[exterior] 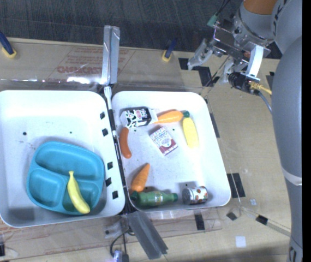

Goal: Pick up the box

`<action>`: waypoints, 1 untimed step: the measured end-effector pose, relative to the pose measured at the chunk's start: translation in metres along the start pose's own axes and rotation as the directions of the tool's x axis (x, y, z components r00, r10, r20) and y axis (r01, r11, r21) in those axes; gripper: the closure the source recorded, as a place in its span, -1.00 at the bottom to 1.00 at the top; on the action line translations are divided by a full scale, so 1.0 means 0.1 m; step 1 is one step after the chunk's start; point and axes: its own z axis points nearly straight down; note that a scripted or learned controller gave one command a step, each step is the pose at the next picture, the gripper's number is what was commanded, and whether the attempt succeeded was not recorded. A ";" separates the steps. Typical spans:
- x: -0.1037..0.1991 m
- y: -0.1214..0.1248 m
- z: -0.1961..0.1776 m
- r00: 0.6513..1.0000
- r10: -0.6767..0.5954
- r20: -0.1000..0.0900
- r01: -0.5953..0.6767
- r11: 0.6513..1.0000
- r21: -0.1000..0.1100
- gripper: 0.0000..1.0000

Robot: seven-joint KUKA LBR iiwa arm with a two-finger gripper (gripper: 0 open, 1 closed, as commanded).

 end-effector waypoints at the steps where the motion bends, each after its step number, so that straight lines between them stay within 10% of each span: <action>1: -0.25 0.17 -0.65 0.999 -0.036 0.000 0.036 0.999 -0.001 -1.00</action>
